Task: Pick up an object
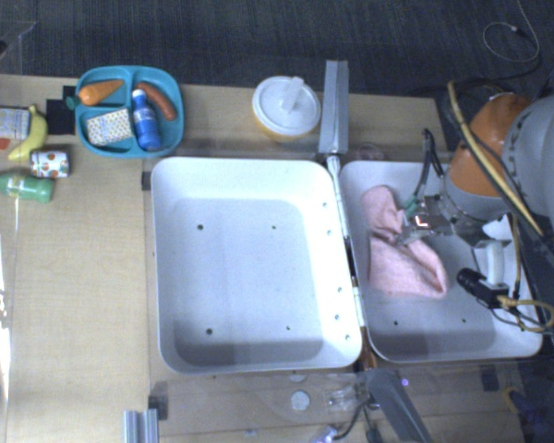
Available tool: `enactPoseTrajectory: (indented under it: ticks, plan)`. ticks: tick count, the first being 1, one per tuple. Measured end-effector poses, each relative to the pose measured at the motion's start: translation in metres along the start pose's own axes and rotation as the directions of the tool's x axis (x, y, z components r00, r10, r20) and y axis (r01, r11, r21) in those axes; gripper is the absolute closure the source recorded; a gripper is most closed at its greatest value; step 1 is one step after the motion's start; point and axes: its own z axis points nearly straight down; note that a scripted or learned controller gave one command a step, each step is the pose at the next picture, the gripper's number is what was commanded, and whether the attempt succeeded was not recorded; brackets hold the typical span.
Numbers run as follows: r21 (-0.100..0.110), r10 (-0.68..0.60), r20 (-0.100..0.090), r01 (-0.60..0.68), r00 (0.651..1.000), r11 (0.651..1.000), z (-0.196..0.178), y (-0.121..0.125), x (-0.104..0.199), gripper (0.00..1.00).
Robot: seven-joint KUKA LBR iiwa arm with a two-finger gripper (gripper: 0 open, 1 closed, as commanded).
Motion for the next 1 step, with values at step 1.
enactPoseTrajectory:
  ticks: [1]
  plan:
    - [0.007, -0.429, -0.002, 0.429, 0.903, 0.903, -0.1168, 0.0752, 0.0401, 1.00]
